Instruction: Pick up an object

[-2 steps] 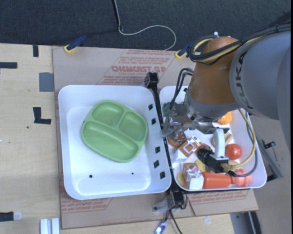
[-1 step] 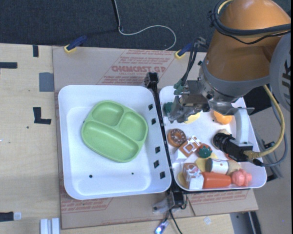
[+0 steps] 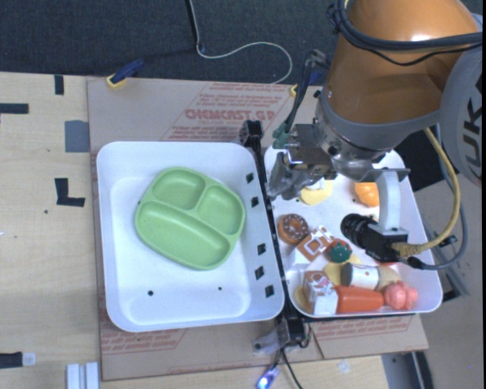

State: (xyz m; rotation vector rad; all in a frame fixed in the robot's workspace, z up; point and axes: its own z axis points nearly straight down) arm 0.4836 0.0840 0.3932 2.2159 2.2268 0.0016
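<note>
Over the upper left corner of the right-hand bin (image 3: 373, 314), close against the wall it shares with its neighbour, the grey-and-orange arm (image 3: 405, 47) hangs its pincer (image 3: 290, 178) low among a crowd of toys. The wrist's bulk covers it, so whether it is open or closed, or has hold of anything, cannot be told.

A yellow piece (image 3: 314, 193) lies just beside the pincer, with an orange piece (image 3: 366, 193) further right. Below them sit a chocolate doughnut (image 3: 292, 228), a waffle-patterned square (image 3: 314, 244) and a green ball (image 3: 338, 253). Packed along the bin's lower edge are a small carton (image 3: 316, 290), a long orange-red toy (image 3: 360, 300) and a pink figure (image 3: 401, 296), several of them touching, with little bare floor between.

Black clips (image 3: 259, 250) stud the dividing wall. The left-hand bin (image 3: 121, 258) holds one green divided plate (image 3: 190, 217), set at a slant, with white floor open all around it, widest along the lower side.

Both bins rest on a printed cardboard sheet (image 3: 219, 112) on the wooden desk (image 3: 24, 217). A white cable (image 3: 227, 51) loops across the dark floor at the top of the frame, and a blue-and-yellow clip (image 3: 125, 71) lies at the cardboard's upper left corner.
</note>
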